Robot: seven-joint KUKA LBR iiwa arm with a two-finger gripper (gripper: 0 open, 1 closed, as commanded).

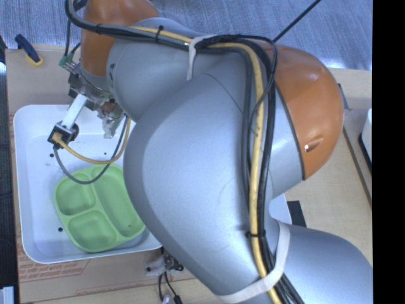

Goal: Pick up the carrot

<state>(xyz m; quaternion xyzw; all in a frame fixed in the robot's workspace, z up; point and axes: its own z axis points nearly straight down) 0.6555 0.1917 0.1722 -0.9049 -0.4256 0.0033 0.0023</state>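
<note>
My grey arm (209,170), with its orange bands, reaches across from the right and covers most of the camera view. Its wrist ends over the far part of the left white bin (25,170), where the gripper (109,122) points down just above the bin floor. The arm's bulk hides the gripper's underside. A green three-compartment tray (95,211) lies in the near part of the same bin, a little in front of the gripper. Nothing can be seen held at the gripper.
A yellow and black cable (76,163) loops down from the wrist and hangs over the green tray's far edge. A small blue and yellow tool (28,49) lies on the bench beyond the left bin. The arm covers the right bin.
</note>
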